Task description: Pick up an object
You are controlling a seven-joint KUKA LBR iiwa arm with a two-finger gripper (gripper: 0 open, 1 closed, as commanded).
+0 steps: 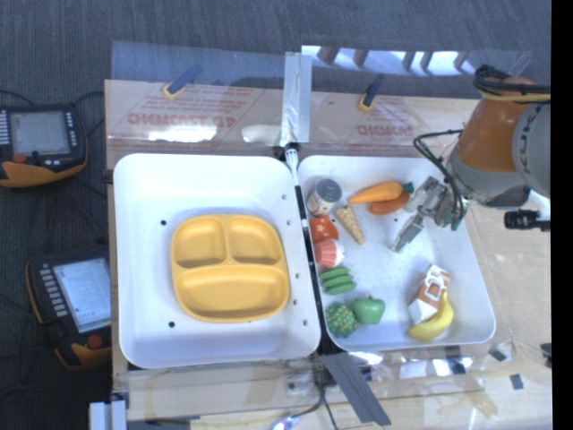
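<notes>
Blurring gripper [407,234], fingers indistinct, beside carrot [376,193]

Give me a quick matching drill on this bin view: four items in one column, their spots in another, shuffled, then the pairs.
Items:
1. yellow tray
2. carrot
3. banana
4. broccoli

Places:
A. right bin, front right corner, beside the small carton
B. right bin, back half, just left of the gripper
C. left bin, in the middle
D. right bin, front left, touching the green pepper

Pairs: 1-C, 2-B, 3-A, 4-D
</notes>
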